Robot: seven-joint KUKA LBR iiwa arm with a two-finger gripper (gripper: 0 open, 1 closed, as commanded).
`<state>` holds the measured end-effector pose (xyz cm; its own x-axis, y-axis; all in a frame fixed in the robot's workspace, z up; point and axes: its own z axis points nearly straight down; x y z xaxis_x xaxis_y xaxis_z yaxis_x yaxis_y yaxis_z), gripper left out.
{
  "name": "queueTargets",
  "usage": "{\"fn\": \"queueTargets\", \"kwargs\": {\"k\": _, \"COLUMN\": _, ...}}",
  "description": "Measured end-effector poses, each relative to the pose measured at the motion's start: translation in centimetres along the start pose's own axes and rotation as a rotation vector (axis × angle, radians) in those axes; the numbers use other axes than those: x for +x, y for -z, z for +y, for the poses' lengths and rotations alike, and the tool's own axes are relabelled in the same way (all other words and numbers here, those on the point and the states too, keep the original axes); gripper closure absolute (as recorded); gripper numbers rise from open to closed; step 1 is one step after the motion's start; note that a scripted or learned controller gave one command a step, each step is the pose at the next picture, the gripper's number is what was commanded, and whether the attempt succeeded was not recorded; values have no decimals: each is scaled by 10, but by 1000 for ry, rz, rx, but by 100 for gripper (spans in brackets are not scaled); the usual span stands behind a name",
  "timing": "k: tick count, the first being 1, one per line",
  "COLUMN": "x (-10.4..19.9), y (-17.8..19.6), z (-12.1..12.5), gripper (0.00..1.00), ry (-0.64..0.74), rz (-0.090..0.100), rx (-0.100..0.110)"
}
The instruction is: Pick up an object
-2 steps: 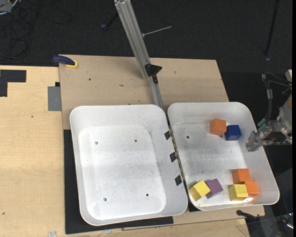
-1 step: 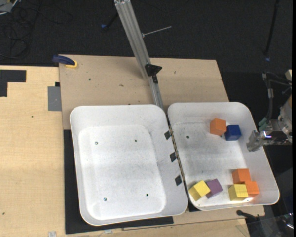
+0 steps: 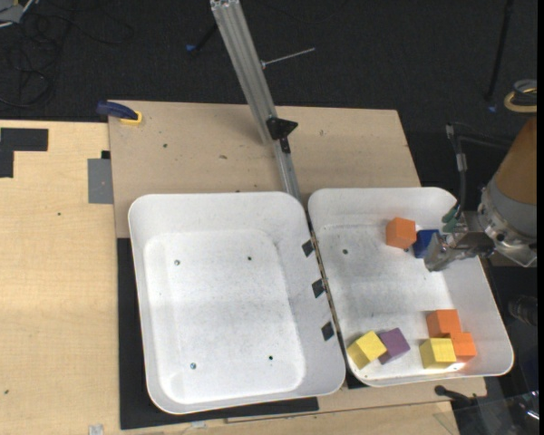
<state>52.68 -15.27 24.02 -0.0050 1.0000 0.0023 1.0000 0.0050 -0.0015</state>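
Observation:
In the right bin (image 3: 381,205), an orange cube (image 3: 400,233) lies near the far right, and a blue block (image 3: 426,242) sits just to its right. My gripper (image 3: 442,247) is low at the bin's right wall, right against the blue block and partly covering it. Whether the block is in its grasp cannot be made out. At the bin's near end lie a yellow block (image 3: 367,347), a purple block (image 3: 395,342), an orange block (image 3: 443,321), a smaller orange block (image 3: 464,344) and another yellow block (image 3: 438,352).
The left bin (image 3: 163,216) stands beside the right one, with black clips (image 3: 315,287) along their shared edge. A slanted aluminium rail (image 3: 249,71) rises behind the bins. The arm's orange band (image 3: 529,166) is at the right.

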Motion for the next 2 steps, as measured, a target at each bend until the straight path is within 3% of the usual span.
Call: {"fn": "queueTargets", "kwargs": {"k": 2, "x": 100, "y": -8, "z": -1, "gripper": 100, "ry": -1, "rz": 1, "rx": 2}}
